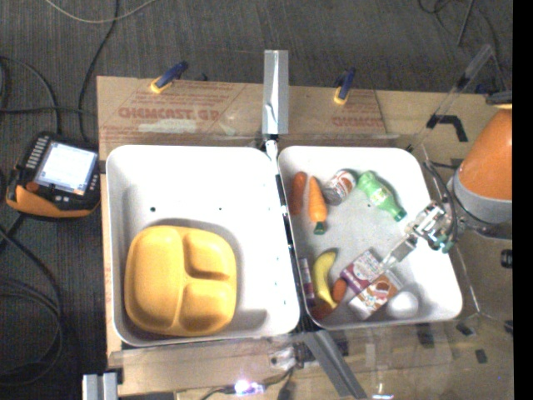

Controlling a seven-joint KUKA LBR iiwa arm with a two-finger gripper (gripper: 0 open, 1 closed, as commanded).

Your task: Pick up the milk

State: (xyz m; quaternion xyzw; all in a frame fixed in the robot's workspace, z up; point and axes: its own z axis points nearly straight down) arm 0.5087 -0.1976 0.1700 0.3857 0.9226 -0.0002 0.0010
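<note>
Lying flat in the right-hand shallow white plastic bin [433, 307], the purple-and-white cardboard milk carton [371, 283] sat beside a yellow banana [323, 275]; the metal two-finger gripper [390, 261] touched its top edge, grip unclear.

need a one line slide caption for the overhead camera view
KUKA arm's gripper reaches the milk carton in the right bin, amid toy food; yellow divided plate sits in the left bin.

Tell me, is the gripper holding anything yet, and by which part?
Cannot be told. The gripper sits right at the top edge of the milk carton in the right bin, but the fingers are too small to make out.
</note>
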